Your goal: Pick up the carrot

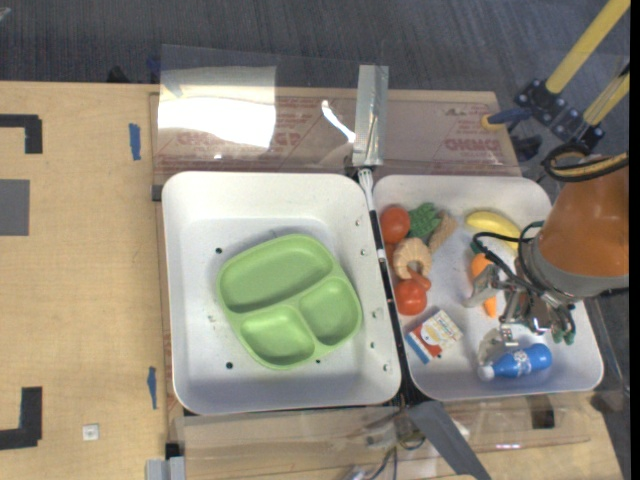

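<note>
The carrot (483,266) is a small orange piece in the right bin (580,368), just below the yellow banana (493,223). Most of it is hidden under my gripper (507,312), and another orange bit peeks out lower down beside the metal. The gripper hangs low over the carrot, reaching in from the right under the orange band of the arm (592,233). Whether the carrot is gripped cannot be made out.
Around the carrot lie a blue bottle (520,361), a small carton (436,334), two tomatoes (394,223) (411,295), broccoli (426,218) and a beige piece (411,256). The left bin (190,218) holds a green divided plate (290,298).
</note>
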`<state>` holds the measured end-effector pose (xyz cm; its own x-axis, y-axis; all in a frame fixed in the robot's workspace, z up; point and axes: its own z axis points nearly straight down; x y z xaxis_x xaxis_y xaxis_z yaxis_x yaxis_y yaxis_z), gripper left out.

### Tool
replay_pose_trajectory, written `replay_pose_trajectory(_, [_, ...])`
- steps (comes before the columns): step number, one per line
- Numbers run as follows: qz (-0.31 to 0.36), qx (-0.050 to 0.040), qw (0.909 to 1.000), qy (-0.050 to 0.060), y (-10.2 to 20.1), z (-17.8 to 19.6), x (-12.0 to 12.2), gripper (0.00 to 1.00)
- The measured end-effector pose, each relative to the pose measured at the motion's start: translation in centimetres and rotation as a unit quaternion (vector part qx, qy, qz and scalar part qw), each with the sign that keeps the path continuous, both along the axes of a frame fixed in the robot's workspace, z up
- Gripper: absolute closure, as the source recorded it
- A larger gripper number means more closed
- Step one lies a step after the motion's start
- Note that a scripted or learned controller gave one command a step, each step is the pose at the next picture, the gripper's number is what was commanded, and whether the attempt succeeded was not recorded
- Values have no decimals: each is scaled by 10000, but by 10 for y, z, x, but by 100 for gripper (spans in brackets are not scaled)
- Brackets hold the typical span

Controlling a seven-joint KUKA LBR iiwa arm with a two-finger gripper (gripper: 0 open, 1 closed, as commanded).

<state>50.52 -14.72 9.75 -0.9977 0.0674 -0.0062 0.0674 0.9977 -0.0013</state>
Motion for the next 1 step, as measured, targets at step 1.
replay_pose_trajectory(1, [24, -3, 10000, -22, 2, 10, 2, 100])
